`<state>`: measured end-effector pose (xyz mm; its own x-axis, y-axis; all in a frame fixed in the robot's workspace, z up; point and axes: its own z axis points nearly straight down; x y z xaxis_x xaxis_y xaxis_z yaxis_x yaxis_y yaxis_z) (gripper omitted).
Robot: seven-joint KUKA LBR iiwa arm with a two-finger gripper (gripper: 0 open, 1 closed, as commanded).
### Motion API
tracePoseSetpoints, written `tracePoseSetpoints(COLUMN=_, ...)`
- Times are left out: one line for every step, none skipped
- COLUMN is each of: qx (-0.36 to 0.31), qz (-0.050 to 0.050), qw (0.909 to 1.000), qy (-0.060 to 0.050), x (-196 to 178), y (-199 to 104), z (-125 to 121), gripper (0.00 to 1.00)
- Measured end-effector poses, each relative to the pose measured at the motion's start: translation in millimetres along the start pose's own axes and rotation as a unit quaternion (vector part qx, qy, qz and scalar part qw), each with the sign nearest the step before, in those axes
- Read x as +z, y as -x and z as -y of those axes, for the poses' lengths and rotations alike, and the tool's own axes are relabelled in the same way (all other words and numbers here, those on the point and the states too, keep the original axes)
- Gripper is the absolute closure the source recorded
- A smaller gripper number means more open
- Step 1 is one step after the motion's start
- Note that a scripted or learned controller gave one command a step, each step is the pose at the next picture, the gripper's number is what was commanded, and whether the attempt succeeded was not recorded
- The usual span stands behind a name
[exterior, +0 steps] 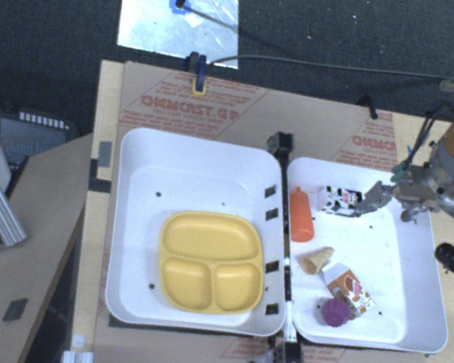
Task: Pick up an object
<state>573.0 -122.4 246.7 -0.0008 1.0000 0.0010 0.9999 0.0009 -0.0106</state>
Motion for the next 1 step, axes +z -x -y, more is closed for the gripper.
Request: tracePoseSetpoints(qx=-0.001, qz=0.001, qw=1.0000, qy=0.006, x=-6.6, y=-0.2, z=-2.1, gripper=0.00)
